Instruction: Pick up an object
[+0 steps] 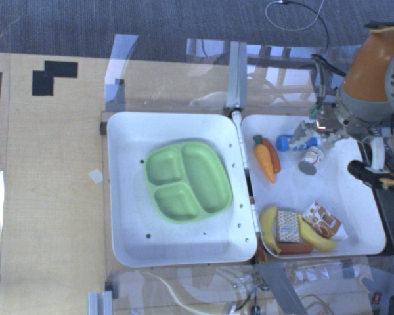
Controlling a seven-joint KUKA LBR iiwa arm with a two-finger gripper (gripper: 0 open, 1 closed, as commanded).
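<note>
Nearest you, along the front wall of the right bin (374, 245), lies a cluster: two bananas (318, 238), a red sausage-like piece (294, 248), a small patterned box (288, 226) resting on them, and an orange-and-white packet (322, 219) just beside. Farther back in the same bin you see a toy carrot (266, 159) with a green top, lying close to the divider between the bins. Near the rear of this bin, a small blue object (287, 142) lies just left of the hand (313, 136), and a grey-and-white cylindrical piece (309, 161) sits just below the hand, tilted. The arm (374, 71), grey with its orange band, reaches in from the right, and the hand hangs low over the rear of the right bin; you cannot tell whether it is spread or pressed together, nor whether it touches either piece. The left bin (125, 241) holds a green three-compartment plate (187, 181) at its centre. Both bins rest on the pale wooden table (46, 195)
</note>
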